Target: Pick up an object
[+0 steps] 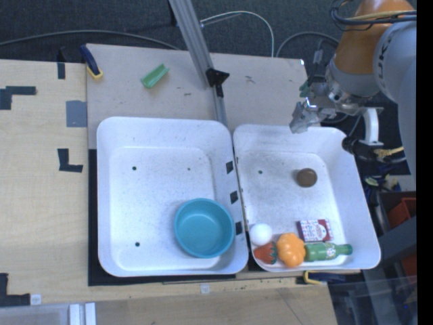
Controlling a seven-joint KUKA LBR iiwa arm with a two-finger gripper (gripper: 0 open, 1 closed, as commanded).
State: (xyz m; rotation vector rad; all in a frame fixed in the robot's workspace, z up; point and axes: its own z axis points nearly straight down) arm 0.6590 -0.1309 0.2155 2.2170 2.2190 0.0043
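- My pincer (301,122) hangs over the far rim of the right bin (352,181) — I cannot tell its state from here, and I see nothing in it.
- A brown ball (306,177) lies alone mid-bin, below the pincer and apart from it.
- Along the near wall sit a white ball (260,233), a red piece (265,252), an orange pepper (291,249), a green bottle (327,251) and a small packet (314,229) — crowded close.
- The left bin (115,181) has a blue bowl (203,227) at its near right.
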